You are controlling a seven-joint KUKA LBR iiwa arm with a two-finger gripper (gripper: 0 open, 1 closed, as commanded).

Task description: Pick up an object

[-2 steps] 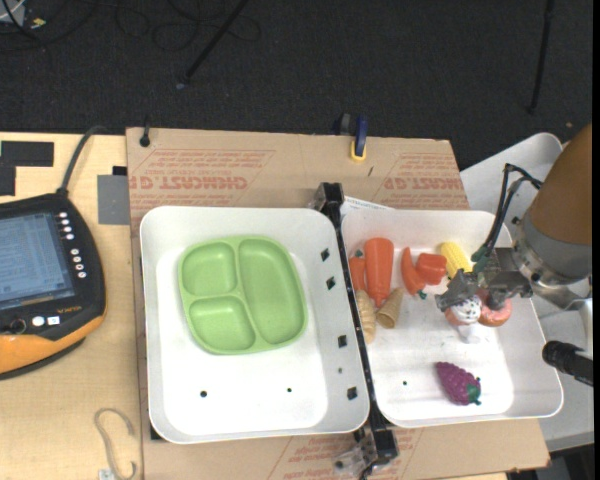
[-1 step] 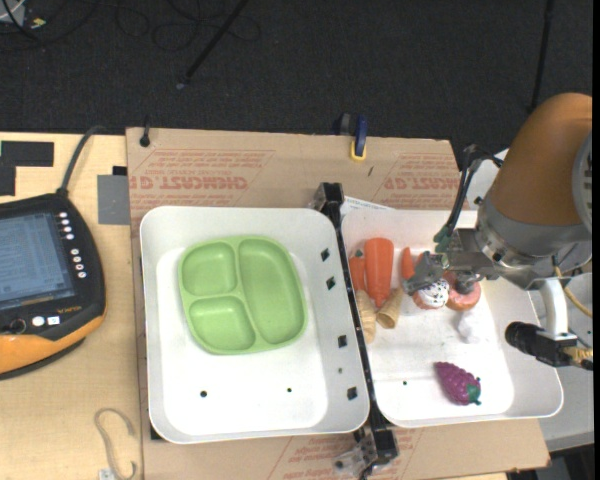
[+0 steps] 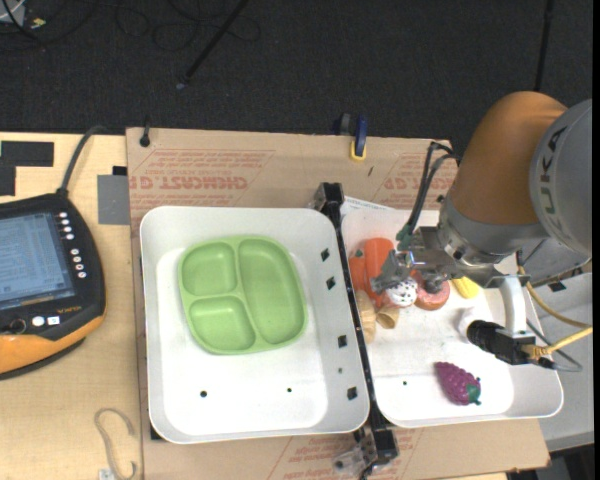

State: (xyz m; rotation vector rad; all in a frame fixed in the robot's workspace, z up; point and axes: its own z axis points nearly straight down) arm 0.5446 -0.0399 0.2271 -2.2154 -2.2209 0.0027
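Arm: the grey KUKA arm (image 3: pixel 520 183) reaches in from the right and bends down over the right bin (image 3: pixel 540 403).
Gripper: the gripper (image 3: pixel 398 280) is low in the right bin's upper left part, among a cluster of small things.
Fingers: I cannot tell whether they are apart or together; the wrist and clutter hide them.
Objects near the gripper: an orange round piece (image 3: pixel 373 258) just left of it, a small white dotted piece (image 3: pixel 404 291) right under it, a red disc (image 3: pixel 435 296) and a yellow piece (image 3: pixel 464 287) to its right, a tan piece (image 3: pixel 385 317) below.
Purple grape bunch (image 3: pixel 458 382): lies apart, lower in the right bin.
Left bin (image 3: pixel 170 398): holds a green three-compartment tray (image 3: pixel 243 293).
Bench left: a teach pendant (image 3: pixel 30 283) with a lit screen.
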